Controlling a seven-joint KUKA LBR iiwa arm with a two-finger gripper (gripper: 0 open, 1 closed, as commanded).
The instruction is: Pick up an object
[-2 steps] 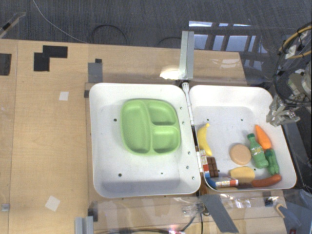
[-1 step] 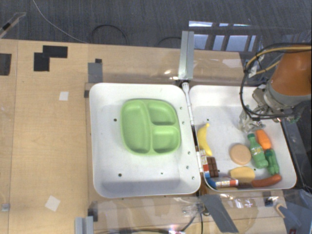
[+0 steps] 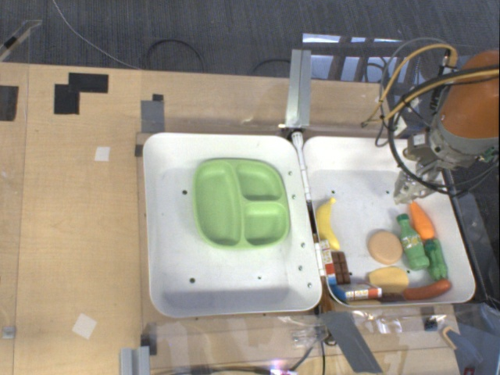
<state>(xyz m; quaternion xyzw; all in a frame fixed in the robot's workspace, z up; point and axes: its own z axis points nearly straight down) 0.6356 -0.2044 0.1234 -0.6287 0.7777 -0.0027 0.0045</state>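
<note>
Status: no object has been picked up. My gripper (image 3: pixel 412 187) hangs over the upper right part of the right bin (image 3: pixel 351 166), just above the orange carrot (image 3: pixel 422 219). Whether it is released or clenched I cannot tell from this slanted view. Nothing is visible between its tips, so I judge the grasp as not yet made. Remaining steps: choose a target, descend, close on it, lift it out.

Candidate objects, all lying in the right bin:
- The carrot, nearest to my gripper, touching the green bottle (image 3: pixel 412 244) at its lower end.
- A second green piece (image 3: pixel 436 259), just beside the bottle on its right.
- A round tan disc (image 3: pixel 385 248), touching or nearly touching the bottle's left side.
- A yellow banana (image 3: pixel 326 222), along the bin's left wall, well apart from my gripper.
- A pale yellow wedge (image 3: pixel 388 277) and a red sausage (image 3: pixel 426 290), along the lower wall.
- A marker (image 3: pixel 362 294) and a small dark box (image 3: pixel 339 267), in the lower left corner.

Surroundings: the left bin (image 3: pixel 168 280) holds a green divided plate (image 3: pixel 241 202). Both bins rest on the bench (image 3: pixel 70 233).

Obstructions: the items on the right are crowded, so a descent on the carrot risks striking the bottle. The bin's right wall also limits clearance. The banana lies more in the open.
</note>
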